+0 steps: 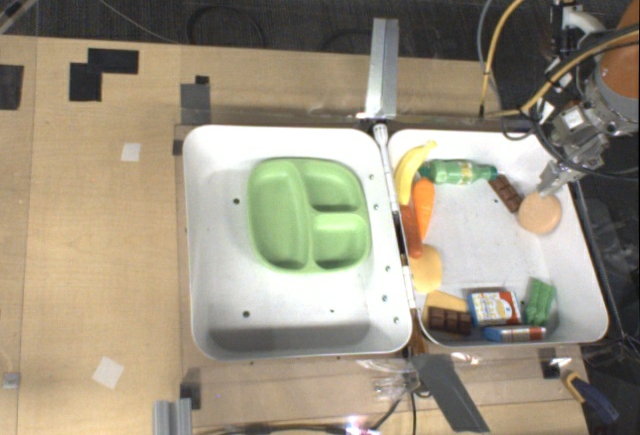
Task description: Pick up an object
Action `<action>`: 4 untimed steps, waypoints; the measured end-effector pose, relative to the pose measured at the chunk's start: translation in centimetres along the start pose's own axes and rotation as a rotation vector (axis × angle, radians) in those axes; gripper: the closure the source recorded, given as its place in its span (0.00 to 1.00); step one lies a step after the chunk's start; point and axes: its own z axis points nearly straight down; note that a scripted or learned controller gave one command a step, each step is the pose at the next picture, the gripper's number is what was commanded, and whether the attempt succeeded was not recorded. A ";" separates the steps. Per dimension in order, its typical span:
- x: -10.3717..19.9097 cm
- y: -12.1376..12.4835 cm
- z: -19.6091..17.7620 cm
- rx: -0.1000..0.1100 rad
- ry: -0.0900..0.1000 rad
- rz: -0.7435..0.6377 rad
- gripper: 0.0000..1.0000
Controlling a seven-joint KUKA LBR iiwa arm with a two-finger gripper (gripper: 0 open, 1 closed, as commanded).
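1. In the camera view, you see the gripper (556, 179) low at the right bin's (590, 268) far right side, its tip just above and touching or nearly touching the tan round piece (540, 214); that looks like your target.
2. Whether the jaws are spread or closed you cannot tell from here; the tip is small and blurred, and nothing is visibly held.
3. The rest of the right bin holds a banana (406, 173), green bottle (456, 172), carrot (421, 211) and small boxes along the near wall, well apart from the gripper, so the approach is uncluttered.
4. The left bin (215, 253) carries a green divided tray (306, 213), probably as a drop place.
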 end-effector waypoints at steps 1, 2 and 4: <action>-0.2 -0.4 -1.4 0.010 -0.001 0.001 1.00; -0.3 -0.6 -2.6 0.019 -0.002 0.005 1.00; -2.1 -2.4 -0.7 -0.001 -0.002 -0.555 1.00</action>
